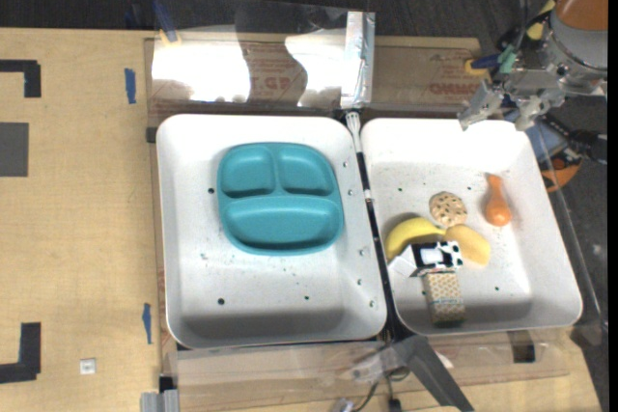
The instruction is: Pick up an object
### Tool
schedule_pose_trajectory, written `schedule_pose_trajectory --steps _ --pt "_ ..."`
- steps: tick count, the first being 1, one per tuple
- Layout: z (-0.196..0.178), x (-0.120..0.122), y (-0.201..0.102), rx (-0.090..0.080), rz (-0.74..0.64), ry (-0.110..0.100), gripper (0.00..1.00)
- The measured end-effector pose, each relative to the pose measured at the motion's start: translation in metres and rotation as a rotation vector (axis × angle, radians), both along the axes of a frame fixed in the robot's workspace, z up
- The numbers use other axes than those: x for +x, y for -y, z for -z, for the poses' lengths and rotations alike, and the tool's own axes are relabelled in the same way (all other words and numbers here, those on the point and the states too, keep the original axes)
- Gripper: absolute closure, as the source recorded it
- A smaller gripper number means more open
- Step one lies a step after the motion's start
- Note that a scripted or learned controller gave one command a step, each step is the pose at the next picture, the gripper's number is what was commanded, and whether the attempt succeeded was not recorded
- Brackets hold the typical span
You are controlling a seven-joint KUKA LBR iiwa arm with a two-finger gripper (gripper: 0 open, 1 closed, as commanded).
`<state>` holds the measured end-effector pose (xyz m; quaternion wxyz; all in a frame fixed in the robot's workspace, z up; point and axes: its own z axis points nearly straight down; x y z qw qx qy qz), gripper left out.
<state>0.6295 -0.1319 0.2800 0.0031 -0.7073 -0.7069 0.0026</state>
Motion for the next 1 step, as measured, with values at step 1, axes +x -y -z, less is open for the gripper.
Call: schedule_pose_trajectory --steps 1 --pt "0.1426 -0.052 0.0463 0.002 0.015 -0.01 0.0"
